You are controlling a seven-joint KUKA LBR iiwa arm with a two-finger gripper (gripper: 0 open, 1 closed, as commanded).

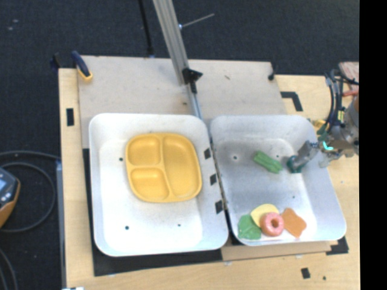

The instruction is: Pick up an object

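Nearest me, a pink ring-shaped toy doughnut (273, 223) sits heaped with other toy food in the right white bin (320, 189); my gripper (297, 162) hovers beside a green oblong toy (267, 162), seemingly lining up; I cannot tell its jaws' state.

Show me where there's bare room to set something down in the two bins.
Left bin: bare strip around the yellow tray, widest along the front. Right bin: open floor between the green piece and the front cluster. Crowded at the front by the donut, and near the gripper.
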